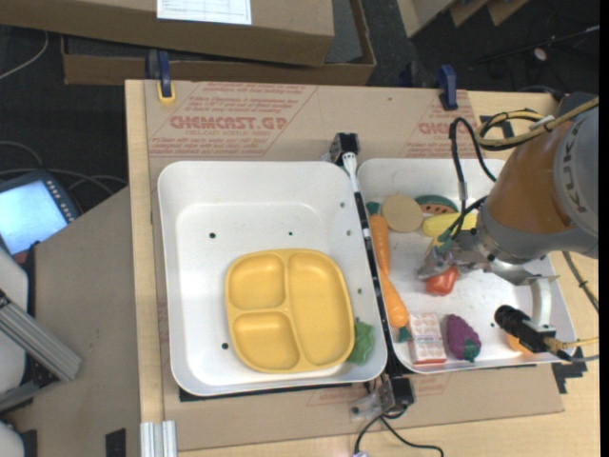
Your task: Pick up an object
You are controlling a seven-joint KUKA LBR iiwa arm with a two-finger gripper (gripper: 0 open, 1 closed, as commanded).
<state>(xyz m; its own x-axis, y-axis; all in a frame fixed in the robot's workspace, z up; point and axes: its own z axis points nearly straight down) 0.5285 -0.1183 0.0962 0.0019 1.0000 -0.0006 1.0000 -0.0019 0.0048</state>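
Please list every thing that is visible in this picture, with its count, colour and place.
shallow white plastic bins: 2, white, side by side on the bench
yellow divided plastic plate: 1, yellow, left bin
green leafy toy: 1, green, at the plate's right edge
long orange toy carrot: 1, orange, right bin, along left wall
round beige disc: 1, beige, right bin, far end
small red toy: 1, red, right bin, under the pincer
purple toy eggplant: 1, purple, right bin, near end
white and red small box: 1, beside the eggplant
pincer: 1, grey, over the right bin
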